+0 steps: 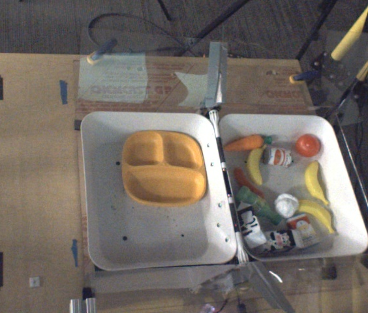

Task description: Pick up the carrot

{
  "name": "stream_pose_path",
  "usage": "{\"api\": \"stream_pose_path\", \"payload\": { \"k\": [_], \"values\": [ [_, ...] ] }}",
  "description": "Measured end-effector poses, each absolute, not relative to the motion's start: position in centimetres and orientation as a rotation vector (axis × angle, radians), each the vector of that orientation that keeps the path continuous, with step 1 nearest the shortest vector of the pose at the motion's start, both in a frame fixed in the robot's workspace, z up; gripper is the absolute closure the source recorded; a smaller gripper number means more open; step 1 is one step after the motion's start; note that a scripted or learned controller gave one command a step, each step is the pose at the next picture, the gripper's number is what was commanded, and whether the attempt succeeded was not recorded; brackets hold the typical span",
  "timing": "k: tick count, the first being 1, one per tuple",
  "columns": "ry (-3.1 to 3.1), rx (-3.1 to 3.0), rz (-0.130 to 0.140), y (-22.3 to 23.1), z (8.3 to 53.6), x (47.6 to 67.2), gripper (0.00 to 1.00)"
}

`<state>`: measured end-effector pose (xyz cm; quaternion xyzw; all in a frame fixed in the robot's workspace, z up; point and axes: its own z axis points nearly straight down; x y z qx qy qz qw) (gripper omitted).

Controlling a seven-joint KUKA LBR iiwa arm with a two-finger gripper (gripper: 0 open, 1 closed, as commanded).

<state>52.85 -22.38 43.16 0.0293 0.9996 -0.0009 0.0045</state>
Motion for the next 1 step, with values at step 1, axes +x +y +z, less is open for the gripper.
{"api": "stream_pose_path", "payload": {
  "k": [1],
  "values": [
    [3.085,-0.566,-0.001,-22.24,34.23,53.65,1.0]
  ]
}}
